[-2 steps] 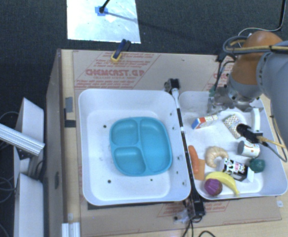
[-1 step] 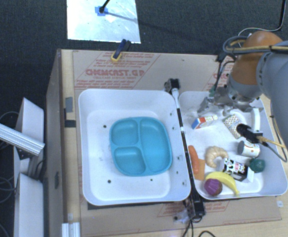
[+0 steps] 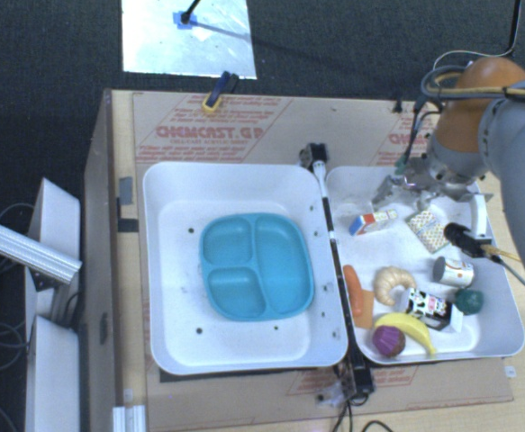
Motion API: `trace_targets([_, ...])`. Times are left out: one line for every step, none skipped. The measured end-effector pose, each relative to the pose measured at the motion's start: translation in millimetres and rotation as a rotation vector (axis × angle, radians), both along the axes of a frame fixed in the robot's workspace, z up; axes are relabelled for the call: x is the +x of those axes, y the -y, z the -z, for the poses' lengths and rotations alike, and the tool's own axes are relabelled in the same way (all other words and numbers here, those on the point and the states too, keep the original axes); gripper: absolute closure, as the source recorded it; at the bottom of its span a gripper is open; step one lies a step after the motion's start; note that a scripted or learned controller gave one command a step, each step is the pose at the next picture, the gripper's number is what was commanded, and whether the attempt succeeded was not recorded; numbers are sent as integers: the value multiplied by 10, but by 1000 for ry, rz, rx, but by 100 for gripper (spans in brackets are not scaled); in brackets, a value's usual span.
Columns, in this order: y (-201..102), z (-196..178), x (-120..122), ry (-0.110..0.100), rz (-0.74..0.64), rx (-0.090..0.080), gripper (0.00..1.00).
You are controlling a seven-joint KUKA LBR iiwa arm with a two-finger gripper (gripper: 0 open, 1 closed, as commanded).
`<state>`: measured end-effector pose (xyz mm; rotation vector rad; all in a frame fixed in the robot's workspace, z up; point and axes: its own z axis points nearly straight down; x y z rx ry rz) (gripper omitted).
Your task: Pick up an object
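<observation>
My gripper (image 3: 398, 188) hangs low over the far part of the right bin (image 3: 511, 329), on the grey arm reaching in from the right. Just in front of it lies a small white, red and blue carton (image 3: 371, 221). A checkered packet (image 3: 428, 229) lies to the carton's right. Nearer the front are a croissant (image 3: 394, 283), an orange carrot (image 3: 361, 298), a yellow banana (image 3: 412, 328) and a purple round fruit (image 3: 387, 340). Nothing shows in the gripper's grasp.
A cow-patterned box (image 3: 428, 306), a teal lump (image 3: 467, 301), a small white cup (image 3: 451, 270) and a white tube (image 3: 478, 212) crowd the right bin's right side. The left bin (image 3: 167, 241) holds a blue divided plate (image 3: 255, 265). A ridge separates the bins.
</observation>
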<state>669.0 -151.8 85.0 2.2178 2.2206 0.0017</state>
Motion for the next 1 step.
trace_targets([-525,1,3,0,-3,2,0])
